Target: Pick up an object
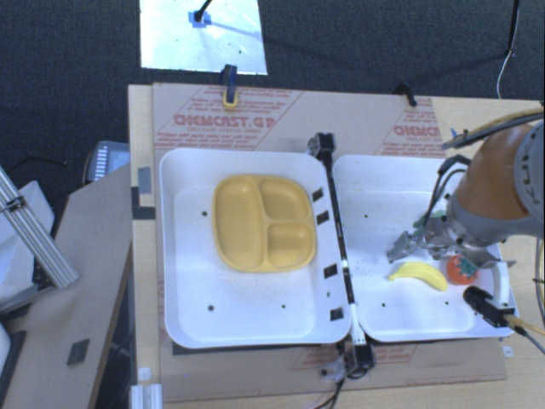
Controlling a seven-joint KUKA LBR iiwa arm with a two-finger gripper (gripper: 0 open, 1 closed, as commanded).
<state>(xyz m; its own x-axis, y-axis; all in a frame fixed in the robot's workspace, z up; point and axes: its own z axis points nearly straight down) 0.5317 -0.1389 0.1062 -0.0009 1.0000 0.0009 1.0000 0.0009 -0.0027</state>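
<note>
the arm reaches in from the right edge of the frame, its orange band over the right bin. the end effector hangs low in that bin, right of centre in the frame, just above a yellow banana; whether it is open or closed i cannot tell, and nothing shows between its tips. the banana lies on the bin floor, with a small red-orange fruit just beside its right end. the left bin holds a yellow divided plate near its middle. both bins sit side by side on the counter.
</note>
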